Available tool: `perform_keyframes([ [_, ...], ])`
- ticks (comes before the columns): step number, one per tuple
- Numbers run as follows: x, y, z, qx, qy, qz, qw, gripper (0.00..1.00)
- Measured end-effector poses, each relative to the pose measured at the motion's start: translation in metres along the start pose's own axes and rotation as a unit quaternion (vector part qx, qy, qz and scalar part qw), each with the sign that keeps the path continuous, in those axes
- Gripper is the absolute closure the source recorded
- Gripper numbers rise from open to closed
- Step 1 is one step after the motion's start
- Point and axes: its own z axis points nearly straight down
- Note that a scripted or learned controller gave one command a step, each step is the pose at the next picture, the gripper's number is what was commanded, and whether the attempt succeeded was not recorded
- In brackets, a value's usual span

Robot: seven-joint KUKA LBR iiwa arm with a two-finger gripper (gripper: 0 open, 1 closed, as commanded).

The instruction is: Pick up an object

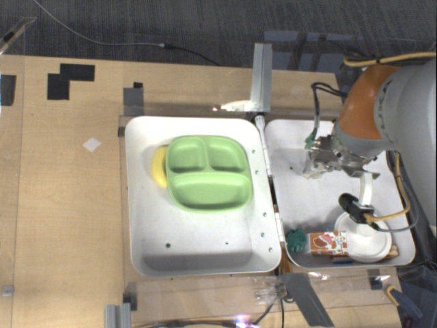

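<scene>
Gripper (319, 164) is positioned over the right bin (293, 203); its grasp state cannot be told. Green tray (207, 171) is seated in the left bin (198, 251).

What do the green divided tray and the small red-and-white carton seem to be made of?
Green tray: probably moulded plastic, matte to slightly glossy, with smooth rounded compartments and uniform colour. Carton: looks like printed paperboard, with flat faces and coloured graphics; too small to be sure.

A green divided tray (207, 171) lay flat in the left bin (147, 251), a yellow object (158, 167) tucked under the tray's left edge.
</scene>
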Motion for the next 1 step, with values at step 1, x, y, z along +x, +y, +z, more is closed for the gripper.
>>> perform_keyframes([
  [1,0.0001,-0.0001,0.0001,0.000,0.000,0.000,1.0000,0.00],
])
